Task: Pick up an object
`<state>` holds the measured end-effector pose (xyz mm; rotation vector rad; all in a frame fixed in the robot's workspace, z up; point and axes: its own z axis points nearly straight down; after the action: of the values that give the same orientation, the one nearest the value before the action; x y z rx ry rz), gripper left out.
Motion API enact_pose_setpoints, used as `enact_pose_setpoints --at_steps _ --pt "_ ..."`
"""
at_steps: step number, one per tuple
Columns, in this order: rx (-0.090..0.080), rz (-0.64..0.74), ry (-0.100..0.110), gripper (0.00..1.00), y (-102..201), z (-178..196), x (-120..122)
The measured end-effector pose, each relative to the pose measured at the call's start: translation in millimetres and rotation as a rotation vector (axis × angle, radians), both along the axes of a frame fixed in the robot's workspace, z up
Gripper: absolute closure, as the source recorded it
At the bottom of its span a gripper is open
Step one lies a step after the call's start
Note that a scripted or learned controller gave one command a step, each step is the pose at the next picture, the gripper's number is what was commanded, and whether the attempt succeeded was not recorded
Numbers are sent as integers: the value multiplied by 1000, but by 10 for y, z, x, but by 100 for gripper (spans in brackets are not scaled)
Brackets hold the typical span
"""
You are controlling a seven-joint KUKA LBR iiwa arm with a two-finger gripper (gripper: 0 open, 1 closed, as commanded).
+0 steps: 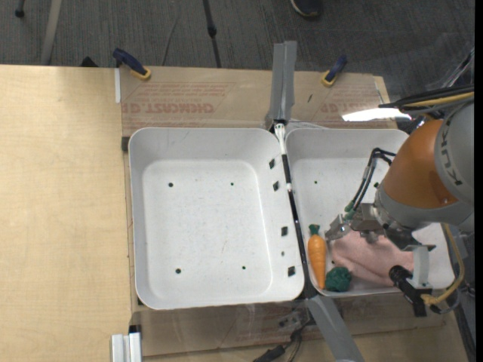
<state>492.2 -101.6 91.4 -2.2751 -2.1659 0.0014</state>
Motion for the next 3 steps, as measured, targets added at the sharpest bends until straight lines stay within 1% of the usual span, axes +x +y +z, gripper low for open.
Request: enact_pose_setpoints --at_steps 1,2,3 --pt "-1 117 -1 0 60 0 -129" --pt "-1 282 0 0 53 -3 -146" --pt "0 402 0 0 24 2 381"
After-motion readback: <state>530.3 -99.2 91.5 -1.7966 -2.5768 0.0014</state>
